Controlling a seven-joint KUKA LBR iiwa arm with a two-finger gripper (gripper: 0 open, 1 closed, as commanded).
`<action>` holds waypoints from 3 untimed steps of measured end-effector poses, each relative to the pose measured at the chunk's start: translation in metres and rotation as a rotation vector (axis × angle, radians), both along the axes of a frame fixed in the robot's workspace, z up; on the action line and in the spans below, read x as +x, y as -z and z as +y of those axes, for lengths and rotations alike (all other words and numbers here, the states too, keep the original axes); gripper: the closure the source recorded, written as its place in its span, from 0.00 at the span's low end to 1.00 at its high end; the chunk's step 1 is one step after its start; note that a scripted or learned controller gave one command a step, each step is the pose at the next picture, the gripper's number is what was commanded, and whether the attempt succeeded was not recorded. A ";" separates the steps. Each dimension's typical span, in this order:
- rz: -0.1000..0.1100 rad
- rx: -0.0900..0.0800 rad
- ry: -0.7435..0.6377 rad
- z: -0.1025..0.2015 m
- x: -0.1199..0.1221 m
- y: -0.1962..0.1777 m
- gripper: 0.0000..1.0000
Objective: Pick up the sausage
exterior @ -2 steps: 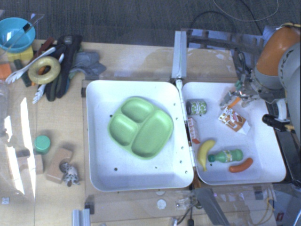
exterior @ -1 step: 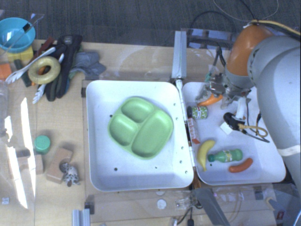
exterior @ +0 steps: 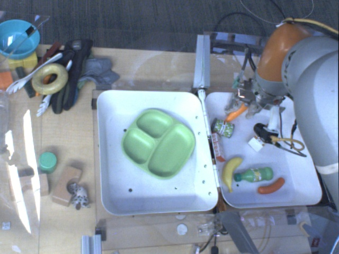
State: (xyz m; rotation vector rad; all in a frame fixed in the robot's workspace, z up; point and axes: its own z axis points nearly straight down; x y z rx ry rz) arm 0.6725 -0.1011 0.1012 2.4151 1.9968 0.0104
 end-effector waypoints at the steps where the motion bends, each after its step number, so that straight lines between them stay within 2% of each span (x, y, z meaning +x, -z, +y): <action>1: 0.001 0.001 -0.238 0.123 -0.036 -0.086 1.00; 2: 0.006 0.003 -0.124 0.182 -0.128 -0.084 1.00; 3: 0.001 -0.001 -0.376 0.122 -0.120 -0.129 1.00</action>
